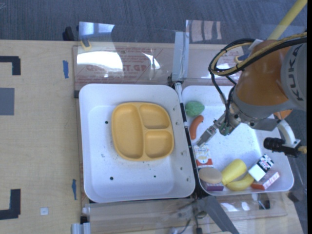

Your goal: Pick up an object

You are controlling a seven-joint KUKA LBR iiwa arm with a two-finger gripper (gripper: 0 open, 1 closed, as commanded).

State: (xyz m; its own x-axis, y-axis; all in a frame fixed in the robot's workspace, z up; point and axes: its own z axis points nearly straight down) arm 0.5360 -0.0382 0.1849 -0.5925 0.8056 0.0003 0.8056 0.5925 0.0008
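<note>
Orange-banded arm [265, 79] lettered "KU"; gripper [204, 138] beside red sausage [195, 126], finger spread unclear; carton [203, 155] print unreadable.

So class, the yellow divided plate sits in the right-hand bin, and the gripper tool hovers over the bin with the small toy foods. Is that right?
Not quite. In the camera view, the yellow divided plate sits in the left bin, not the right. The rest holds: the tool hovers over the right bin with the small toy foods.
</note>
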